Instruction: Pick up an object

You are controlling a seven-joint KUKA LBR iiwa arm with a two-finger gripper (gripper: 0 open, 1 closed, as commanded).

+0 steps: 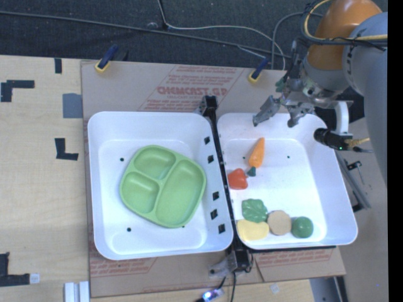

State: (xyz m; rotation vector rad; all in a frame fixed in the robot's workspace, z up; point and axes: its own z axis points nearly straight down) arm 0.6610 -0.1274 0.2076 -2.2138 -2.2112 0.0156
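Note:
The right bin (327,187) holds an orange carrot (256,151) near its back, a red pepper (237,179) by the left wall, and along the front a green leafy piece (254,209), a yellow piece (252,230), a tan round piece (279,222) and a green ball (302,226). My gripper (279,114) hangs above the back rim of the right bin, up and to the right of the carrot. Its two fingers are spread apart with nothing between them.
The left bin (104,168) bears a green divided plate (164,185). A black divider (214,162) runs between the bins. Yellow clamps (106,58) (257,73) grip the cardboard at the back. Cables cross the dark surface behind.

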